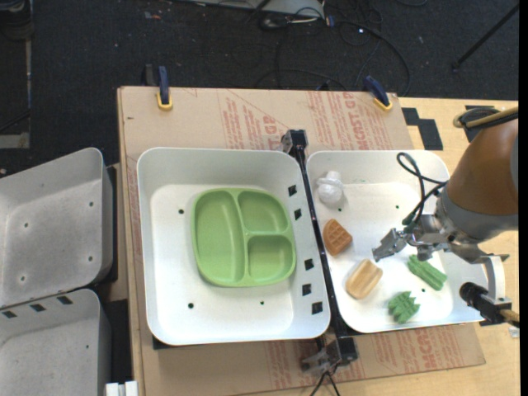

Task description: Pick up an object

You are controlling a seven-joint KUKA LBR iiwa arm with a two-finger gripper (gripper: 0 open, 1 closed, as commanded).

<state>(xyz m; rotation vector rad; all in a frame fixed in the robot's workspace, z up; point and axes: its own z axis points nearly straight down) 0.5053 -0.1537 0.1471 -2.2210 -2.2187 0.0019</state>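
hand above right bin, green tray

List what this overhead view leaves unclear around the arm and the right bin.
1. Gripper: small and blurred in the camera view, so its finger state is unreadable.
2. Right white bin: the grey and orange arm covers its right wall.
3. Long green toy piece: its upper end disappears under the wrist.
4. White crumpled object: too small to identify.

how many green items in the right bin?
2: a long green piece just right of the gripper, and a leafy green piece near the front edge. The arm could hide more.
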